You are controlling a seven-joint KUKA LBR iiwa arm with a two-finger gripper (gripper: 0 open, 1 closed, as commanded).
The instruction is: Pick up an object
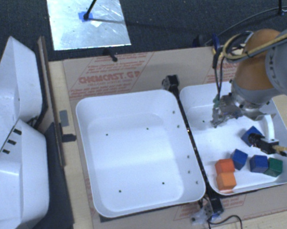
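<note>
Currently gripper (pixel 220 115) hangs over upper part of right bin (pixel 200 104), can't tell its state. Orange blocks (pixel 225 173), blue cubes (pixel 249 161), green one (pixel 275 165) clustered lower right.

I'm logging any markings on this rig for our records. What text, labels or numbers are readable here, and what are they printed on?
"CHEMCAST GP", roughly: large red letters on the brown board under the two white bins; blurred, so the spelling is uncertain.
Smaller red print in lines around that word on the same board: too small to read.
More red print on the board's front edge: unreadable.
The blocks, bins and arm carry no legible markings.
</note>
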